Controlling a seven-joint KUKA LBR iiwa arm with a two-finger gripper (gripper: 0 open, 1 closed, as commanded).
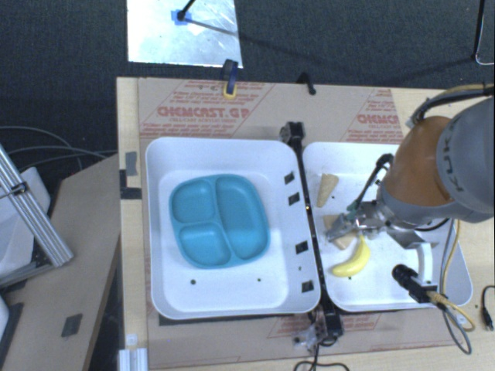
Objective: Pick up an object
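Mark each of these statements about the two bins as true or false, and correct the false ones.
1. The blue divided plate lies in the left bin. True.
2. The banana lies on the blue divided plate. False: it lies in the right bin, near its front edge.
3. The hand is over the right bin, just above the banana in the picture. True.
4. The tan wedge sits in the left bin. False: it is in the right bin, close to the divider between the bins.
5. The arm reaches in from the left of the view. False: it comes in from the right.
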